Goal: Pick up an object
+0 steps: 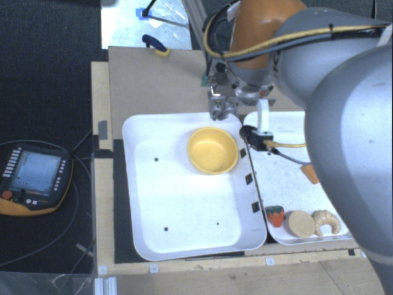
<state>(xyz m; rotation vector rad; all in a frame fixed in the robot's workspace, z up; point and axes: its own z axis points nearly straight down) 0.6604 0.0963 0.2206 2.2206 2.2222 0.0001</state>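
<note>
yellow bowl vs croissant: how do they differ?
The yellow bowl sits alone in the left bin, at its far edge; the croissant lies in the right bin, at its near edge beside a round bun. The bowl is larger, round and hollow; the croissant is curved and tan.

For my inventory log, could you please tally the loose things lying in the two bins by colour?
Yellow: 1, the bowl in the left bin.
Tan: 2, the round bun and the croissant in the right bin.
Red: 1, the strawberry.
Orange: 1, a partly hidden piece.
Total: 5.
</note>
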